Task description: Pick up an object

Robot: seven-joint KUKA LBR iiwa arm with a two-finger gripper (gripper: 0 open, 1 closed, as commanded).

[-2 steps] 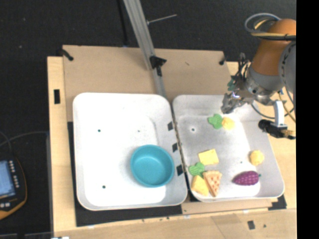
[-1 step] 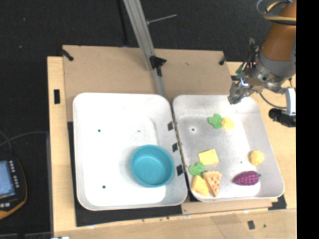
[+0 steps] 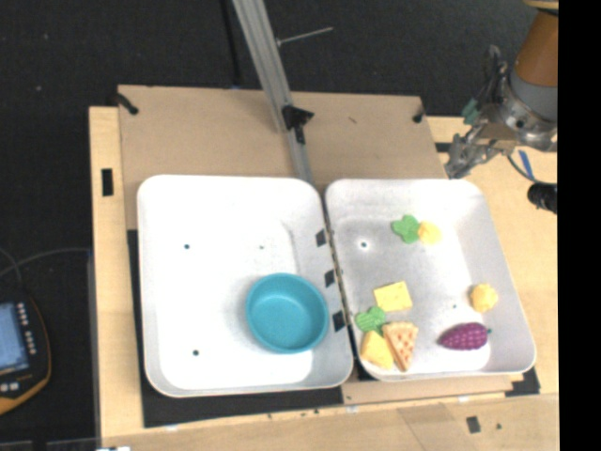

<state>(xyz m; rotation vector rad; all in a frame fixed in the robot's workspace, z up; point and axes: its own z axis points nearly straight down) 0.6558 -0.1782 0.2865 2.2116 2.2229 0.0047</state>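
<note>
Dark flooring surrounds a pale wooden bench topped by a brown board; two shallow white bins sit side by side upon it, seen from above at a slant. Left bin: holds a teal bowl, upright, near its lower right corner. Right bin: holds small toy foods; a green piece touching a small yellow piece toward the upper middle; a yellow block near the centre; a green leafy piece just beside the left wall; a yellow wedge and an orange slice touching each other at the lower edge; a purple grape cluster at lower right; a round yellow-orange fruit by the right wall. A grey metal post rises diagonally from the board behind the bins. Arm: enters from the right, orange band visible; its gripper hangs above the board just beyond the right bin's upper right corner, apart from every item; whether its claw is open or closed I cannot tell. A handheld controller lies at far left.
</note>
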